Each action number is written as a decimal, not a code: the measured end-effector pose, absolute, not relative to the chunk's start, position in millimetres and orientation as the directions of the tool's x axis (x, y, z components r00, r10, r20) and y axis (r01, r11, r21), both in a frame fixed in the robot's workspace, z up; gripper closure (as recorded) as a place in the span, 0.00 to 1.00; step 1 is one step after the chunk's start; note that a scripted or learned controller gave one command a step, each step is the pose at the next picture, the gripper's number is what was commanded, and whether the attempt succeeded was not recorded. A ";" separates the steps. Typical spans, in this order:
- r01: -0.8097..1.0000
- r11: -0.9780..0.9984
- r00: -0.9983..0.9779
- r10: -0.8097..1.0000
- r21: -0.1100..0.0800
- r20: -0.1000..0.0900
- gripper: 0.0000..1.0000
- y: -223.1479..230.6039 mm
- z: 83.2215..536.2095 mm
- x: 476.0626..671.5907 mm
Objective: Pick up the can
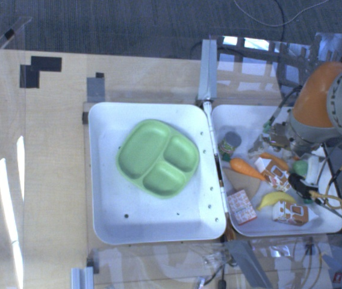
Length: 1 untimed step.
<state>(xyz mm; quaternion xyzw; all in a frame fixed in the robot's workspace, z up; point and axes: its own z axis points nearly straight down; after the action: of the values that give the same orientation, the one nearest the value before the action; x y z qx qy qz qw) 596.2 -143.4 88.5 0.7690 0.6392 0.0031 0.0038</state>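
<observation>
Drop squarely over the can (231,140), just above the carrot (247,169) (jaws (277,138) state: cannot tell).

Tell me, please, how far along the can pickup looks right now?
Nothing looks done yet. The small grey round can lies at the back of the right white bin, beside the orange carrot. The grey arm with the orange band hovers over that bin's right side. Grasping and lifting remain.
</observation>
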 end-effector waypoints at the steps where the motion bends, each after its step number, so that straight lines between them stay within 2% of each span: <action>1: 0.961 -0.276 0.276 0.961 0.010 0.001 0.00 -191.7 88.4 575.0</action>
<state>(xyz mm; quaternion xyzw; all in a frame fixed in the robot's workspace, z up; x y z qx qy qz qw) 575.0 -191.7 88.4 0.7989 0.6015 0.0033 0.0035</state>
